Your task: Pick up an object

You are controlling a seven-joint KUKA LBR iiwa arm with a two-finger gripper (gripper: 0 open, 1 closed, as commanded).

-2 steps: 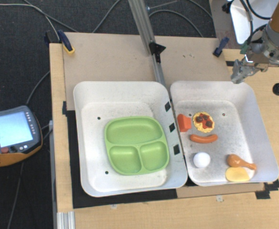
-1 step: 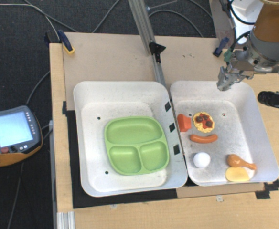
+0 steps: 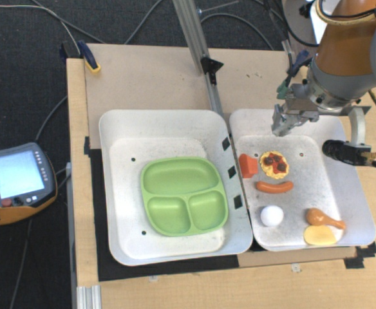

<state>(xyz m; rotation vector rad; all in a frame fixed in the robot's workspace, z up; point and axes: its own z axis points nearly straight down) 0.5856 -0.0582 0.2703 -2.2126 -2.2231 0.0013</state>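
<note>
Right bin [image 3: 362,205], toys [image 3: 273,164] mid-floor

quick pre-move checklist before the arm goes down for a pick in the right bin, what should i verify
1. Objects present in the right bin: ok. A pizza slice toy, hot dog, orange block, white ball and chicken drumstick lie there.
2. Gripper over the bin: ok, at its far edge, above the toys.
3. Nothing held yet: ok, nothing shows between the tips.
4. Gripper open enough: cannot tell from this angle.
5. Target spacing: not ok for the pizza slice toy, orange block and hot dog, which crowd together; the white ball sits apart.
6. Green divided plate out of the way: ok, in the left bin.
</note>
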